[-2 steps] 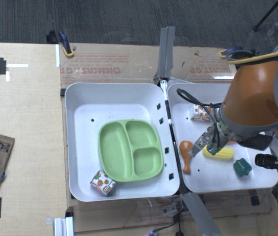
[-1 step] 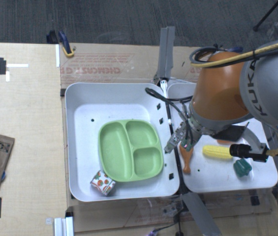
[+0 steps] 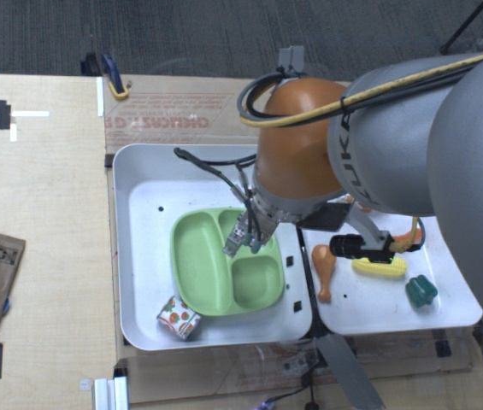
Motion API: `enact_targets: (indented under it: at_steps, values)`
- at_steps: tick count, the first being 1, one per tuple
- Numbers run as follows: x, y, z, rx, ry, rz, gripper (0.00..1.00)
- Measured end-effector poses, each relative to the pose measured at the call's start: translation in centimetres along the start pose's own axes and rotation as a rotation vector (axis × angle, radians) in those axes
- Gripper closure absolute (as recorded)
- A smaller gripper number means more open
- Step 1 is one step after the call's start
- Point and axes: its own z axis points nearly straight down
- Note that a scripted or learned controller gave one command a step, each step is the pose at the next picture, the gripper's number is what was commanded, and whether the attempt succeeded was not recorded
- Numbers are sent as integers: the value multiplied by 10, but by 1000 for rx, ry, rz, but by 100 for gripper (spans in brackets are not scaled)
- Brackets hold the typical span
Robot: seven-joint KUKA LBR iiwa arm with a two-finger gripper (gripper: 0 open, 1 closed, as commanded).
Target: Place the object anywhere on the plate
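Observation:
A green divided plate (image 3: 203, 267) lies in the left bin (image 3: 138, 229). My gripper (image 3: 245, 237) hangs over the plate's upper right part, near the ridge between its compartments. I see nothing held in it. A small carton with a red and green print (image 3: 179, 319) lies on the bin floor just off the plate's lower left rim, well away from the gripper.
The right bin (image 3: 446, 314) holds a brown drumstick (image 3: 322, 273), a yellow corn cob (image 3: 379, 267), a dark green block (image 3: 421, 290) and an orange piece (image 3: 409, 236). The arm's orange and grey body covers the back of both bins. Black cables (image 3: 211, 167) trail over the left bin's back.

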Motion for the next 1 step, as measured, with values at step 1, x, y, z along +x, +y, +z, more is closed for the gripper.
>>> enact_targets:
  at_steps: [1]
  values:
    - [-11,-42,23,1,1,-34,100]
